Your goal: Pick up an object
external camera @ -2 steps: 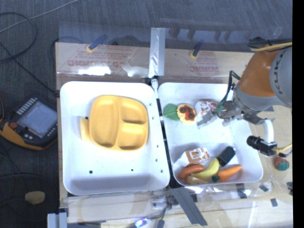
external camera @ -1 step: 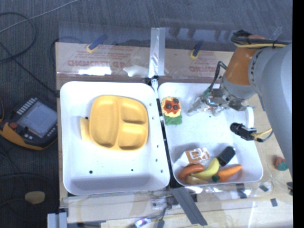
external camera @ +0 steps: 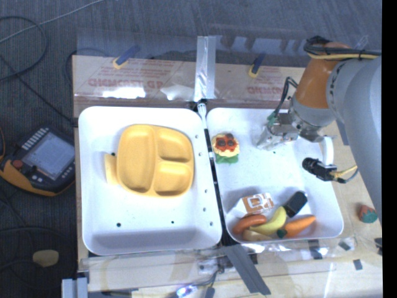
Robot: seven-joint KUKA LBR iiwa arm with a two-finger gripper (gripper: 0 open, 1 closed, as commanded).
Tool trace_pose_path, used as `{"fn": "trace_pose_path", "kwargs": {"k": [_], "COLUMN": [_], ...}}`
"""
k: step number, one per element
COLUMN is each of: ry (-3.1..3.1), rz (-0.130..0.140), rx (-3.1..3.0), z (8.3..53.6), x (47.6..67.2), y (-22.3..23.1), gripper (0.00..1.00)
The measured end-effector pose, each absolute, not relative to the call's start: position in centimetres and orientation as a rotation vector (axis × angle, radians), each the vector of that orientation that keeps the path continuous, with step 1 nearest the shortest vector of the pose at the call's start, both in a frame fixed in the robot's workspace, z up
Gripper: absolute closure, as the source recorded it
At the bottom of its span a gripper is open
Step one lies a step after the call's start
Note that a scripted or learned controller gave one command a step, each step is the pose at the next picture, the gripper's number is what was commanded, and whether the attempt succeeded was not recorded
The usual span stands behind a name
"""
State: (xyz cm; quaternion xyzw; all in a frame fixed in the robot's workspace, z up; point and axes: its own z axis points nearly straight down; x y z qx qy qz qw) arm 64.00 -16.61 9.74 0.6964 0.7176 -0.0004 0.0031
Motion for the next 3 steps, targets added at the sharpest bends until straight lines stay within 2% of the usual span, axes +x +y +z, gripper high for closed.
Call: {"fn": "trace_pose_path", "kwargs": {"k": [1,2,3], "ry": [2.25,2.369,2.369], "rz": [-0.003,-0.022,-0.031], "rx": [2.185,2.083,2.079], "z": [9.7,14.6,15.4], "x": [63.9,66.4,66.4], "y": [-16.6,-19.5,-19.5], "gripper": [0.0,0.0,1.0]}}
